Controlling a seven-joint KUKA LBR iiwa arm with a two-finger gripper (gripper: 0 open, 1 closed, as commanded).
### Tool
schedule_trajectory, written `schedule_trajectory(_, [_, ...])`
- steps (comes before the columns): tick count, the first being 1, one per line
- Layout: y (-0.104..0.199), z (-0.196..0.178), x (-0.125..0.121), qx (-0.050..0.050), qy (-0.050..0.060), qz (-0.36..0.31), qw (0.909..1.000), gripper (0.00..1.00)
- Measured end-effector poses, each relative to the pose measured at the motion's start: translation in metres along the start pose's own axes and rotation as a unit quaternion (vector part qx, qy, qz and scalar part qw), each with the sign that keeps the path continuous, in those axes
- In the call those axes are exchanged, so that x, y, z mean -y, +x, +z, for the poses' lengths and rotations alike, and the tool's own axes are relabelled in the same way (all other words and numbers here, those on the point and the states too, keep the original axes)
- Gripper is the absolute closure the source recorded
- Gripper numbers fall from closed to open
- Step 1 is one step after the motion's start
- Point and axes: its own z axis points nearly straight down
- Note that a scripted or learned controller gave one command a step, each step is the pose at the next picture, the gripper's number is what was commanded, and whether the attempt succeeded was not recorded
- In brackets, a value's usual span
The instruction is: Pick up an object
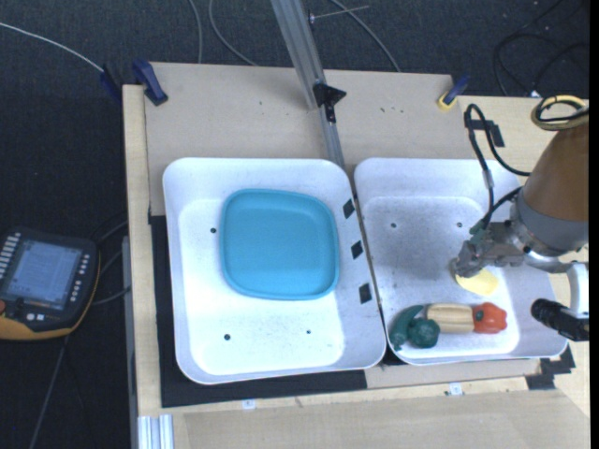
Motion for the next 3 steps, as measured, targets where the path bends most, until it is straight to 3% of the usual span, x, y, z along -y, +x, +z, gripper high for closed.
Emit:
schedule_trajectory(1, [-0.004, -0.058, 0.006, 0.000, -0.001, 0.000, 1.0000, 1.00])
schedule_trajectory(2, [-0.004, -0.090, 0.005, 0.000, 0.000, 0.000, 1.0000, 1.00])
schedule_trajectory(3, [0.045, -0.099, -0.015, -0.001, 0.001, -0.002, 1.0000, 1.00])
